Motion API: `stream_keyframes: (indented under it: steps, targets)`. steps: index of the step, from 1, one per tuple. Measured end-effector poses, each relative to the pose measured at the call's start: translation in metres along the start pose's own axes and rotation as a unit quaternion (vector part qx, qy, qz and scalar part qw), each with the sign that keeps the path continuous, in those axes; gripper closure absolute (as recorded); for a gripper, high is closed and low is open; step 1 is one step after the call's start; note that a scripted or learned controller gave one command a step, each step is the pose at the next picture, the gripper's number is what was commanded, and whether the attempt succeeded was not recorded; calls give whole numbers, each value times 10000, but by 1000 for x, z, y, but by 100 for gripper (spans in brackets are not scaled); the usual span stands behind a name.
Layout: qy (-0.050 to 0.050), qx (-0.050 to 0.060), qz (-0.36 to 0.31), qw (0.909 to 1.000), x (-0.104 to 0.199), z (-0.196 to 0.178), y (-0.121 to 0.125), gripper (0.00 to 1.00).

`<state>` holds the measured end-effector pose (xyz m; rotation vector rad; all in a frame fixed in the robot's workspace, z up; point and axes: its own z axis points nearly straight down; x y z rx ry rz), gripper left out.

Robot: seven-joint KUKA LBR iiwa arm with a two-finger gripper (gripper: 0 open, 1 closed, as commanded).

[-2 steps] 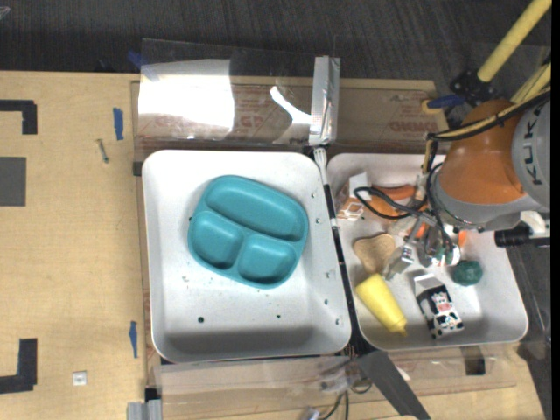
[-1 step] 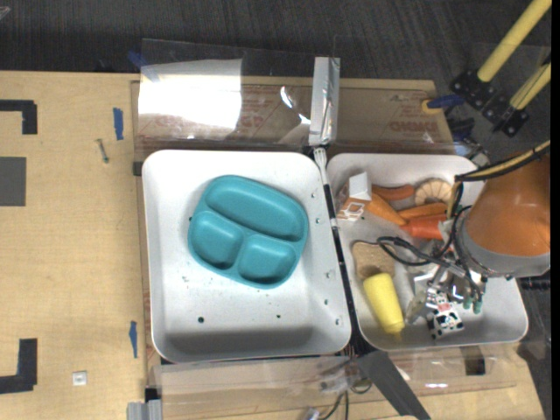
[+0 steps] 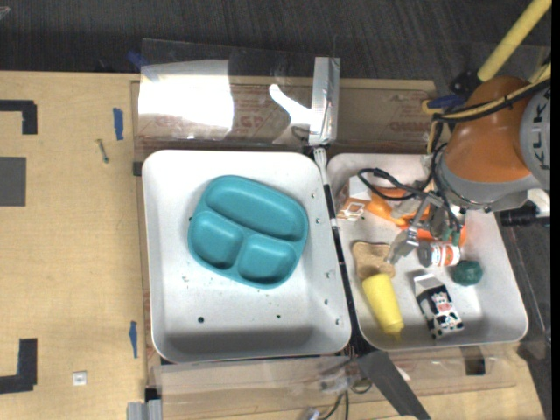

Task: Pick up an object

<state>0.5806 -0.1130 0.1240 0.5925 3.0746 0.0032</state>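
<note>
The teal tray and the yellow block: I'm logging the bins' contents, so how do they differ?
The teal tray lies alone in the left bin; the yellow block sits among clutter in the right bin. The tray is far larger, with three compartments; the block is a plain, small cylinder-like piece. Both rest apart from the gripper.

Dark grey carpet (image 3: 262, 7) runs along the far edge of the bench (image 3: 70, 234) — pale wood, with black corner marks (image 3: 22, 116) and blue tape bits (image 3: 117, 122) at its left side.
</note>
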Motion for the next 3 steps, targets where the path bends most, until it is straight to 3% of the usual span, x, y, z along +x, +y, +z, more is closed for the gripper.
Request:
stream_keyframes:
  steps: [1,2,3]
  targets:
    - [2,10,-85,10000,28,35,-52,0]
    - [-1,12,-326,9995,71,34,-88,0]
    - [-8,5,-846,9964,-34,-4,-46,0]
